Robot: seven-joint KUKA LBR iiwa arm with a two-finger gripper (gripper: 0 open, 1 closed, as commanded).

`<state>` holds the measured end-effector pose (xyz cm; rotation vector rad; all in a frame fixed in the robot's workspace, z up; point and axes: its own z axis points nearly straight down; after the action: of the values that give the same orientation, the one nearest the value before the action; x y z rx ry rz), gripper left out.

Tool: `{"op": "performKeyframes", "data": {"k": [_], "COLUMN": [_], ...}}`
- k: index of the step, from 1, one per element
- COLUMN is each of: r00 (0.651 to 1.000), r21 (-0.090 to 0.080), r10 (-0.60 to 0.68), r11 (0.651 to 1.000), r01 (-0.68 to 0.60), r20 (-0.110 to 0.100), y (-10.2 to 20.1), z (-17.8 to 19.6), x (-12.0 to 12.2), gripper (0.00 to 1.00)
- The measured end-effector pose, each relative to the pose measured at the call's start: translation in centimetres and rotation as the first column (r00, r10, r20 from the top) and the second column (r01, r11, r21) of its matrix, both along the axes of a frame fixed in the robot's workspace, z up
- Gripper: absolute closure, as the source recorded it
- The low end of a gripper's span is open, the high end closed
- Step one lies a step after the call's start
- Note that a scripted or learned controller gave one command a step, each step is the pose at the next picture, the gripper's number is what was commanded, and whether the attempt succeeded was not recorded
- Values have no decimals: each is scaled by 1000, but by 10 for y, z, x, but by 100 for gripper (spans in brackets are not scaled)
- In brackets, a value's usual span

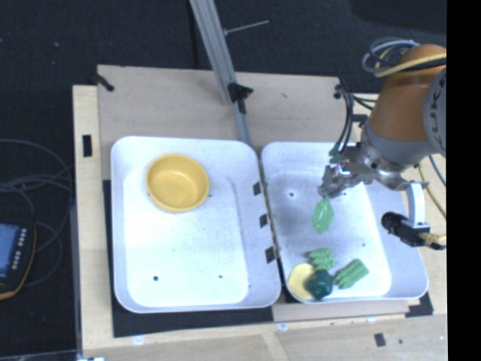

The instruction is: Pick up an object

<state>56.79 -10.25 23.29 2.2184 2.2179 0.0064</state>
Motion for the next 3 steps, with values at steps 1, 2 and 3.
{"op": "performKeyframes", "data": {"k": [1, 2, 3], "r00": [1000, 1000, 1000], "r21": [0, 1, 1], "r10": [0, 3, 4], "r11": [1000, 1000, 1000], "r01": [0, -3, -4], "r20": [0, -5, -6], "y": [0, 56, 114], "z": [52, 49, 40], "x": [1, -16, -21], "gripper": [100, 100, 100]}}
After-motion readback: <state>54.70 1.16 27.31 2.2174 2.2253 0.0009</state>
